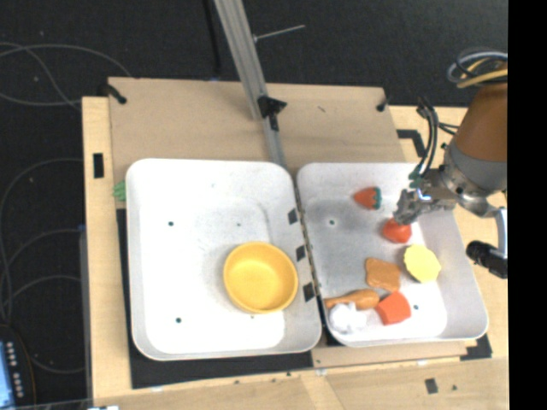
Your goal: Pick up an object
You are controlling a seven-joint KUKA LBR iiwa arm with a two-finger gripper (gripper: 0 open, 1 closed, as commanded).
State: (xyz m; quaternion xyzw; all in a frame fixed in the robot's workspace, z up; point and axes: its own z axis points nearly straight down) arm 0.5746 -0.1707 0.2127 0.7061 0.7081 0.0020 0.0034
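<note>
Tomato point(396, 231) lies in the right bin point(466, 314), just under the gripper point(408, 210); jaw state cannot be told. Being round, it could be nudged aside and missed.

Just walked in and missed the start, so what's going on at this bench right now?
A grey and orange robot arm reaches in from the right over the right bin. Its gripper hangs just above a small red object; a grasp can't be confirmed. Nearby lie a strawberry-like piece, a yellow piece and several orange ones. The left bin holds a yellow bowl.
</note>
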